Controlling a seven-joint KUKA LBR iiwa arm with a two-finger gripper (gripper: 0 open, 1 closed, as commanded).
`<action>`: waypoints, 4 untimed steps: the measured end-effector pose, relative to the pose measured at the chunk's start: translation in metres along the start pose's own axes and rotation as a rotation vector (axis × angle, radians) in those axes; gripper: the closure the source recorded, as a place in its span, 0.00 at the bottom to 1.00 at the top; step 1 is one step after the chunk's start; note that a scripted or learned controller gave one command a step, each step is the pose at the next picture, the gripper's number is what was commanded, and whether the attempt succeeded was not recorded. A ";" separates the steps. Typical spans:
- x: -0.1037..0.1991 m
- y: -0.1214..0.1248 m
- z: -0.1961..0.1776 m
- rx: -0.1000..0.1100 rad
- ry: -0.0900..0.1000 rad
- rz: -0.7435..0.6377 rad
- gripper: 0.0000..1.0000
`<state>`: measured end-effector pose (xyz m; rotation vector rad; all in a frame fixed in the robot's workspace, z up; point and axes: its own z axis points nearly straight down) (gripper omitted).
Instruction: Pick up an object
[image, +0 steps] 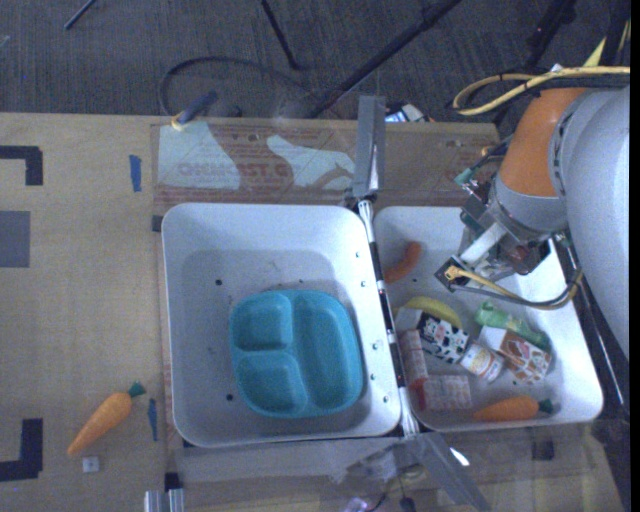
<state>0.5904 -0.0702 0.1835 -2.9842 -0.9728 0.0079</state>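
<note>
The gripper (498, 256) hangs over the far right part of the right bin (585, 395), at the end of the grey arm with its orange band. Whether it is released or clenched cannot be told from this slant, and nothing can be seen held in it. All the loose things that could be picked up lie in that same bin, none touching the gripper. An orange sausage-shaped piece (405, 262) lies to the gripper's left in the view, near the wall between the bins. A banana (432, 308) sits lower left of the gripper, with a black-and-white cow-patterned toy (445, 338) just beside it. Just under the gripper in the view lies a green-topped carton (508, 321), touching an orange and white carton (526, 359), with a small jar (482, 363) next to them. Farther from the gripper, along the near wall, rest a carrot (508, 408) and two reddish wafer blocks (448, 391). Well to the gripper's left, the left bin (190, 240) holds a blue divided plate (297, 352). Farthest from the gripper, a second carrot (100, 421) lies on the counter (80, 300), outside both bins.
</note>
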 end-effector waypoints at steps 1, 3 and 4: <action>-0.034 0.013 0.047 0.000 0.001 -0.413 1.00; 0.046 -0.110 -0.056 -0.004 0.002 -0.273 1.00; 0.046 -0.110 -0.065 -0.004 0.000 -0.277 1.00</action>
